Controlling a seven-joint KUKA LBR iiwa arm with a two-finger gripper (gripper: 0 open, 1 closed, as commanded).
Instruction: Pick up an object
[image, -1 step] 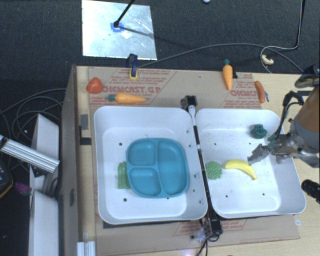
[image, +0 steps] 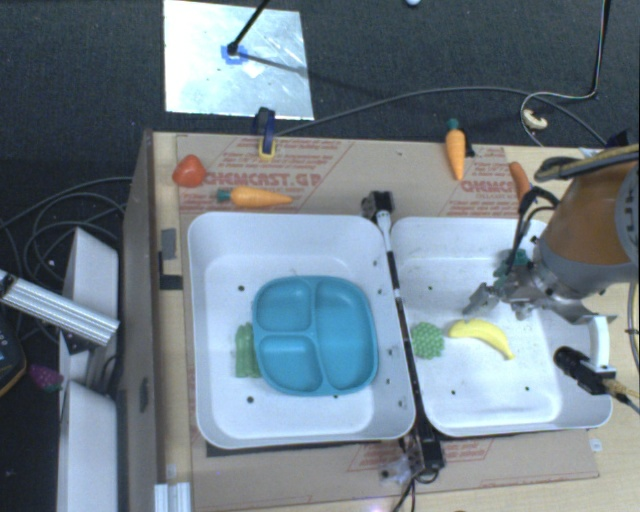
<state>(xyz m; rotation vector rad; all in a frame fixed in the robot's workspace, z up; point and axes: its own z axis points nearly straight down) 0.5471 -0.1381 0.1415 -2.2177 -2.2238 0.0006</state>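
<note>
Judging the pick target first, we take the small curved yellow plastic toy banana (image: 483, 335), lying flat on the floor of the right shallow white bin (image: 470, 415), roughly mid-bin. Just beside its left tip sits a small bumpy green toy, like a bunch of grapes (image: 427, 339), near the divider between the bins.

The gripper (image: 490, 297) of the grey arm hangs just above and slightly behind the banana, not touching it as far as we can see. Its metal parts blur together at this angle, so we cannot tell its state, and nothing shows as held.

Handling, as our judgement: the banana looks like hollow hard plastic, so light, stiff, not fragile, with a smooth glossy skin that may slip. The curve means a grasp near either tapered end could squirt it out sideways. Best hold is across the thick middle, squeezing across the narrow width, perpendicular to the long axis. It lies low on the bin floor, so the approach must go nearly to the floor.

Risk: the green toy is close to the left tip and could get nudged or caught.

The left white bin (image: 215, 400) holds a light blue divided plastic plate (image: 315, 335) with a green piece (image: 245, 352) against its left edge.
</note>
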